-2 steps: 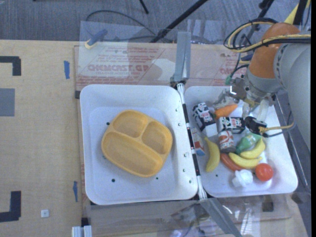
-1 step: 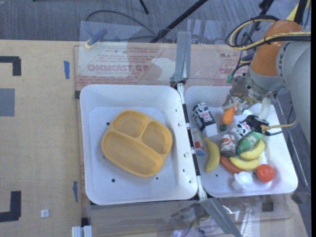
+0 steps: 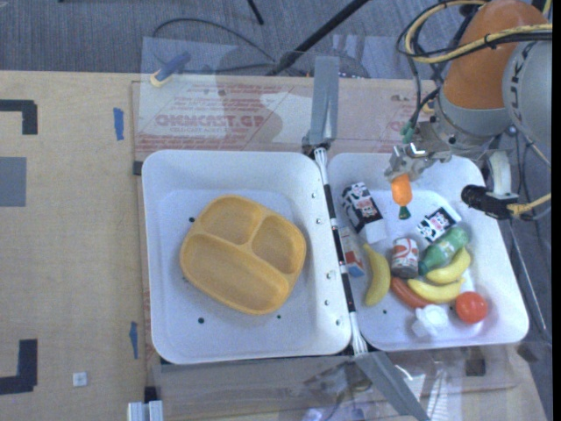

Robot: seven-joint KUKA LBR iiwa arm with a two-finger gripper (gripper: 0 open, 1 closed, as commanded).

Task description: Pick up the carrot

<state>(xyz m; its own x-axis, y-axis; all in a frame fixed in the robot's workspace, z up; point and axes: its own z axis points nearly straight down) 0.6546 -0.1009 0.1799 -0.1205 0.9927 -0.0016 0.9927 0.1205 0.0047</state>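
A small orange carrot [image 3: 401, 189] with a green tip hangs pinched between the fingers of the gripper [image 3: 405, 172], raised over the far part of the right bin [image 3: 517, 318]. It appears lifted clear of the clutter so nothing snags. Below it in that bin lie a black-and-white carton [image 3: 360, 203], two bananas [image 3: 378, 276], a can [image 3: 404, 254], a green bottle [image 3: 443, 248] and a tomato [image 3: 472, 306]. A yellow divided plate [image 3: 243, 253] sits in the left bin [image 3: 166, 323], across the divider from the carrot. Both bins rest on the desk [image 3: 61, 261].
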